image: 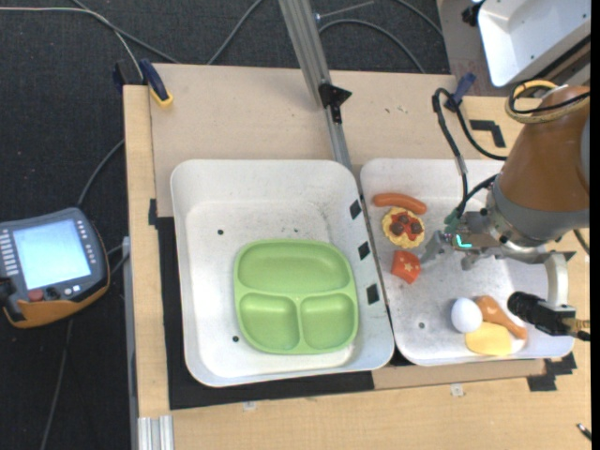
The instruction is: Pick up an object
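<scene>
At the far left of the frame a pendant (49,265) with a lit screen rests off the bench (244,111). The left bin (202,195), glossy white plastic with rounded corners, holds a smooth green plate (296,294) with three compartments, all bare.

The right bin (424,336) carries the graspable things. At its upper left lies a sausage (399,202), a slick orange-red cylinder; just below it sits a small round pizza (403,226), flat, yellow with dark red topping; below that a red strawberry (405,266), small and lumpy. Lower right are a white egg (466,314), a yellow lemon-like piece (494,342) and an orange drumstick shape (500,313), crowded together and touching.

The end effector (461,244) hangs over the middle of the right bin, right of the pizza and strawberry; whether it is spread or closed I cannot tell, and nothing visibly sits in it.

The risks, as I judge them: the toys look hard and smooth, so rounded ones like the egg may squirt out of a pinch. The flat pizza gives little to grip. The clustered pieces may get nudged rather than caught, and a descent between items would close on nothing.
</scene>
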`<state>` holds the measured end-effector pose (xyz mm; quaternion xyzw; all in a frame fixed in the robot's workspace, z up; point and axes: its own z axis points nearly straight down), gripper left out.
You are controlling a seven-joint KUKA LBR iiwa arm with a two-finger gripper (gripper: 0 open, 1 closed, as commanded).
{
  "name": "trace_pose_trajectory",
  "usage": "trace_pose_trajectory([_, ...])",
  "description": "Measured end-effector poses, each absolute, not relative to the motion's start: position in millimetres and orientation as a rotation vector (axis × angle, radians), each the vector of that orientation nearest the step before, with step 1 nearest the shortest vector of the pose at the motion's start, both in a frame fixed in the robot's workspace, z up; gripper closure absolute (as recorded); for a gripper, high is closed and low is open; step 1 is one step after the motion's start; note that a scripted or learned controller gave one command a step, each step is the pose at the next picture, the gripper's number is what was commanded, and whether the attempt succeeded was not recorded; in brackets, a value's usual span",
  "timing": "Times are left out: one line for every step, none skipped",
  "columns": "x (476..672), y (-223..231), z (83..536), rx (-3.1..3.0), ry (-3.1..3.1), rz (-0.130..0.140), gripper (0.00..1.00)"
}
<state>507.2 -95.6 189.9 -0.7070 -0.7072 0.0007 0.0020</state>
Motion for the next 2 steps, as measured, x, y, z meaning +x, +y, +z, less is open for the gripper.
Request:
trace_pose_trajectory([507.6,-96,190,-2.219,-2.22,0.001,0.0])
trace_pose_trajectory([510.5,-95,128,-2.216,-2.215,0.006,0.0])
